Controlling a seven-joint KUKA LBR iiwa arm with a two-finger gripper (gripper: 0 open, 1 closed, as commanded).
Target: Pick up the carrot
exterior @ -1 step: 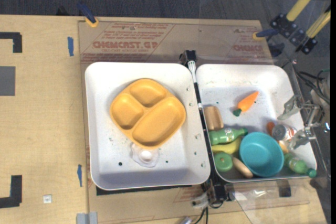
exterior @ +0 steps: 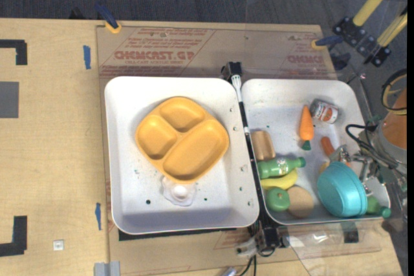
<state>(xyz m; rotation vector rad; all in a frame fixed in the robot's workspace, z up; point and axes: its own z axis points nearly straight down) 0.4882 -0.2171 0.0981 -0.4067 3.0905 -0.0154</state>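
The left bin holds a yellow tray and a fried egg. In the right bin, the carrot lies free near the middle, beside a can, above a bottle and teal bowl. The gripper sits at the right edge; its opening cannot be made out.

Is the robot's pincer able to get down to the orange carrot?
Probably yes. The orange carrot lies on bare floor of the right white bin, apart from the small can beside it, with nothing lying on top.
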